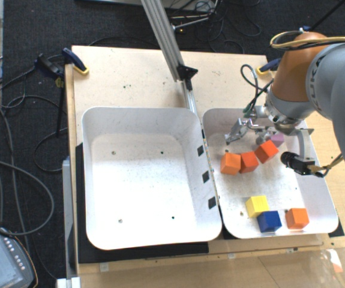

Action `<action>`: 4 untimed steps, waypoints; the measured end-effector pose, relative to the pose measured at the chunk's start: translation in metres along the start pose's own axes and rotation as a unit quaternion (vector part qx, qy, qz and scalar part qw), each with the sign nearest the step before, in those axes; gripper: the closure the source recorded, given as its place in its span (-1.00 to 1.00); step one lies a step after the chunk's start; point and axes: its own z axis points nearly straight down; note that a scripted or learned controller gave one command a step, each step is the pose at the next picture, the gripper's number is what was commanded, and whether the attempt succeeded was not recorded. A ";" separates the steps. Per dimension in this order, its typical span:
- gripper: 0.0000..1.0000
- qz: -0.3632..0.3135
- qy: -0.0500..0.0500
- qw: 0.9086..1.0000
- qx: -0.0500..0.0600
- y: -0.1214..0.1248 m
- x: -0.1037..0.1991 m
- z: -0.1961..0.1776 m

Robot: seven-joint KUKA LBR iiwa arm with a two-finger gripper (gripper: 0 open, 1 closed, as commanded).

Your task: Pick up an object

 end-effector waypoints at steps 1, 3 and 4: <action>-1.00 0.001 0.000 1.000 0.000 0.000 0.001 0.042; 1.00 0.001 -0.001 1.000 -0.006 -0.001 -0.009 -0.028; 1.00 0.001 -0.002 1.000 -0.007 0.004 -0.019 -0.082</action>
